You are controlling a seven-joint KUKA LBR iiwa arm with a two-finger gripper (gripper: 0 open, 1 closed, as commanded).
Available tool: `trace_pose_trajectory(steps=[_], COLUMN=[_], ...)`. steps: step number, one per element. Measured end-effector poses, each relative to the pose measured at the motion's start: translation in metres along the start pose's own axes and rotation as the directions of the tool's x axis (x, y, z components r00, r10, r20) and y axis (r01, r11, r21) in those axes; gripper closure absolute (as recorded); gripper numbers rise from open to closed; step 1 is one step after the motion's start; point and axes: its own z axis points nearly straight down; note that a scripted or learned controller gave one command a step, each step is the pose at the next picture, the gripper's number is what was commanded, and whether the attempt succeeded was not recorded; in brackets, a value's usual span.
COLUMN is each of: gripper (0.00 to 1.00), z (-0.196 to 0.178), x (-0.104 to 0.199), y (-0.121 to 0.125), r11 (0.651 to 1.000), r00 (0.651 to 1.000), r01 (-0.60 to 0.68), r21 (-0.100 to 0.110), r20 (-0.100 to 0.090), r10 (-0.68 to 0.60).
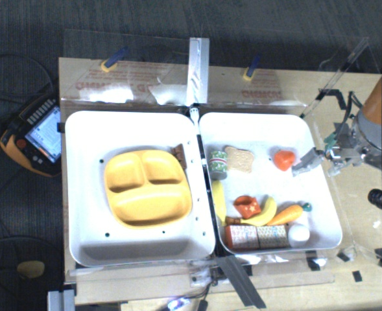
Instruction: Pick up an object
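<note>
A: Right bin [320, 193], contents?
B: Tomato [283, 159] near the right wall; toast [240, 159]; small can [217, 164]; banana [264, 212]; carrot [286, 214]; red pepper [246, 206]; box [256, 236]. Left bin [74, 193]: yellow tray [148, 186].

A: Gripper [314, 160]?
B: At the right bin's right edge, beside the tomato, holding nothing; whether open or closed, cannot tell.

A: Step?
B: Approach, judging by position. Next: centre over one item, likely the tomato, then descend.

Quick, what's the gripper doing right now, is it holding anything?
Gripper: at the right bin's right edge, beside the tomato; nothing visible between its fingers, open or closed cannot be told.
</note>
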Motion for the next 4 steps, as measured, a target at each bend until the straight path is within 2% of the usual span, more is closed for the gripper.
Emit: trace_pose_trajectory(steps=[1, 2, 3, 4], gripper=[0.0, 0.0, 0.0, 0.0], z=[0.126, 0.055, 0.135, 0.139], x=[0.008, -0.006, -0.001, 0.001], y=[0.045, 0.046, 0.128, 0.108], r11=[0.99, 0.999, 0.95, 0.975], r00=[0.99, 0.999, 0.95, 0.975], r01=[-0.142, 0.04, -0.313, -0.223], r21=[0.001, 0.0, 0.002, -0.022], r20=[0.003, 0.008, -0.008, -0.003], r10=[0.142, -0.04, 0.313, 0.223])
